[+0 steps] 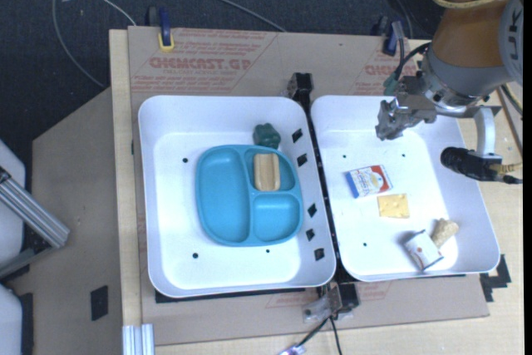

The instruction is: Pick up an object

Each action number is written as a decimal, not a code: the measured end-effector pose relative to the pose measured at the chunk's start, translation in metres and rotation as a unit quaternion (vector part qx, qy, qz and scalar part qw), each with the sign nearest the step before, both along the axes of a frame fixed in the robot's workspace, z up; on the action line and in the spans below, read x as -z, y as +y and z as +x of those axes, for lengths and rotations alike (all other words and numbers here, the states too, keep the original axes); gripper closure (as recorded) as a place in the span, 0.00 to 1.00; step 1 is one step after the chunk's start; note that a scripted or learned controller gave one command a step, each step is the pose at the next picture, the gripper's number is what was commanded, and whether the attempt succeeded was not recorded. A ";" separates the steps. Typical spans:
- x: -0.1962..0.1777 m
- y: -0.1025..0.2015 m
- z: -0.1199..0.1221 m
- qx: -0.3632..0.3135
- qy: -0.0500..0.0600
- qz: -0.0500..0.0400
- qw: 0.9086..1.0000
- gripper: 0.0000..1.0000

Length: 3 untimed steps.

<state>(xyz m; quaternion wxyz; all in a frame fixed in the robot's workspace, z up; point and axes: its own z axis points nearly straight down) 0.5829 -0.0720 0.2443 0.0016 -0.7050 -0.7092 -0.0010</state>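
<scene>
Gripper (pixel 392 127) over right bin's (pixel 465 258) far-left, grip state unclear; card (pixel 366 180), yellow square (pixel 393 205) nearer; far area open.

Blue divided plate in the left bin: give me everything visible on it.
The blue divided plate looks like matte turquoise plastic, a rounded rectangle with three compartments: one large on the left, two smaller on the right. It lies flat, slightly rotated, near the middle of the left bin. A tan block lies in the upper right compartment. A small dark green object sits just beyond its upper edge; contact is unclear.
</scene>
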 end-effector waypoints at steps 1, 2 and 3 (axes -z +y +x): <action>0.014 0.053 -0.015 0.000 0.002 0.000 1.000 1.00; 0.005 0.107 -0.024 0.000 0.000 0.000 1.000 1.00; 0.018 0.163 -0.031 0.000 0.002 -0.001 1.000 1.00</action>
